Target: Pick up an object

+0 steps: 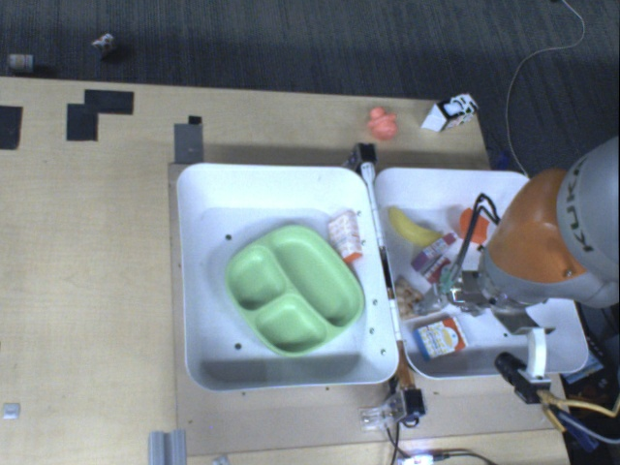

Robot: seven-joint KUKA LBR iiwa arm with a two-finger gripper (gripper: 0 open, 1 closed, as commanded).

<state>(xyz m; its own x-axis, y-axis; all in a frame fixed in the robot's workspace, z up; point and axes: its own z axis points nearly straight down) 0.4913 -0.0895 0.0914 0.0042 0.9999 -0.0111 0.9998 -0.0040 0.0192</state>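
**Hovering over the cluttered right bin**

From the camera view, the gripper [448,294] is being lowered into the right bin [572,352], probably because the pickable items are crowded there: a banana [412,228], a small carton [439,338], assorted packets. Its opening cannot be told. A green divided plate [294,287] and a tube [346,235] are being left in the left bin [199,289].

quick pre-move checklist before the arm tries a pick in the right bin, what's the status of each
1. End effector over the right bin, above the clutter: ok.
2. Something visibly between its fingers: cannot tell, the wrist hides them.
3. Targets within the bin: ok, banana, small carton and purple packet lie there.
4. Targets well separated: not ok, the items crowd together near the divider.
5. Left bin items out of the way: ok, green tray and tube sit in the left bin.
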